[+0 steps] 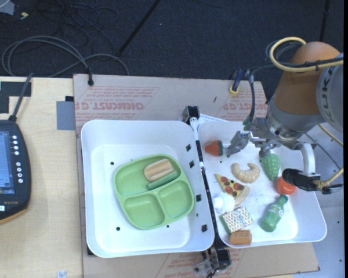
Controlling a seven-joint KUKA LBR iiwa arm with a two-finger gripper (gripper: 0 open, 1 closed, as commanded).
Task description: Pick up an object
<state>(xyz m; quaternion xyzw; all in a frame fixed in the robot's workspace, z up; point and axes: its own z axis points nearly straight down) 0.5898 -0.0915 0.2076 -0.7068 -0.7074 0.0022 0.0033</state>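
- Nearest me, beside the green tray point(155, 192), the right bin point(313, 227) holds the loose toys: an orange block point(240, 237), a green bottle point(274, 214) and a pizza slice point(231, 185).
- Past them lies the croissant point(246, 172), a likely pick.
- Farther right of the tray, the gripper point(252, 146) hovers low, fingers spread, gripping nothing, poised to descend.

right bin point(313, 227) holds toy foods — croissant point(245, 172), pizza slice point(231, 185), green bottle point(273, 214) lying tilted.
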